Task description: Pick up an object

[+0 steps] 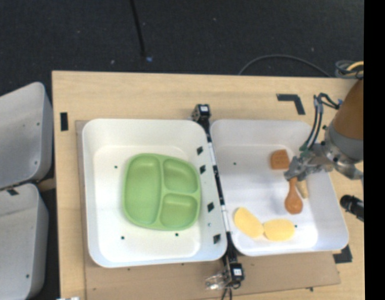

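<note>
Over the right bin (317, 239), you see the gripper (300, 169) low at the handle end of the wooden spoon (294, 199), likely placed for a grasp, but whether it grips I cannot tell.

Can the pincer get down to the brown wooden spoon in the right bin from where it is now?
Probably yes: the pincer hangs right over the spoon's handle end, with nothing lying across it.
</note>
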